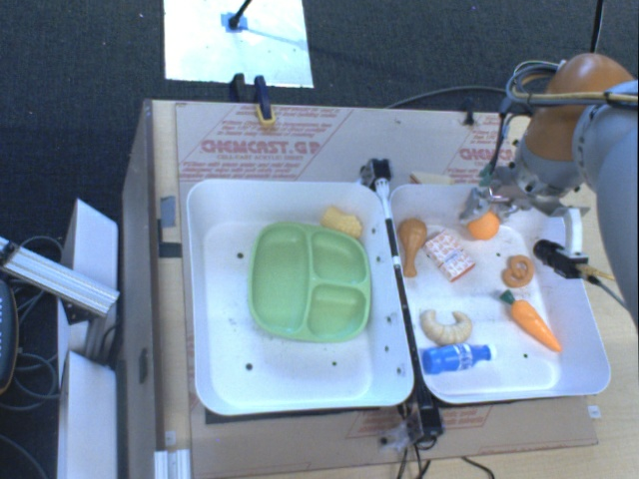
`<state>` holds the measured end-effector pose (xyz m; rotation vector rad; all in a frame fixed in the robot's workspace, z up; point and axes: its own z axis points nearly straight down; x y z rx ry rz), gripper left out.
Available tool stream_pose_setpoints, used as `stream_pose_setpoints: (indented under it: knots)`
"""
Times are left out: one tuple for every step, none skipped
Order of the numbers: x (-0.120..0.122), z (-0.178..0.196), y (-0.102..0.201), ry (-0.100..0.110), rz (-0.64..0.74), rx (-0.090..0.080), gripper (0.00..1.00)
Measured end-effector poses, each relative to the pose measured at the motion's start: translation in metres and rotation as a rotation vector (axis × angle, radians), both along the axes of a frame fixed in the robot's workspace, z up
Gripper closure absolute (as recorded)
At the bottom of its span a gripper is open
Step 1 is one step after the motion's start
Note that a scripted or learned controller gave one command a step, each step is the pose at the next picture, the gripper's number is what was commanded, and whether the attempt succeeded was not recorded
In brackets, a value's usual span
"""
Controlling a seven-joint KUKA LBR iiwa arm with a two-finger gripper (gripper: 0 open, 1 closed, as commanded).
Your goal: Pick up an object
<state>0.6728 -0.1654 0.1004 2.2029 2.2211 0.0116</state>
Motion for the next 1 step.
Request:
stream_pose_setpoints:
  knots:
    - [-0.0028, 0.064, 0.0727, 0.009, -0.003, 0.005, 1.0]
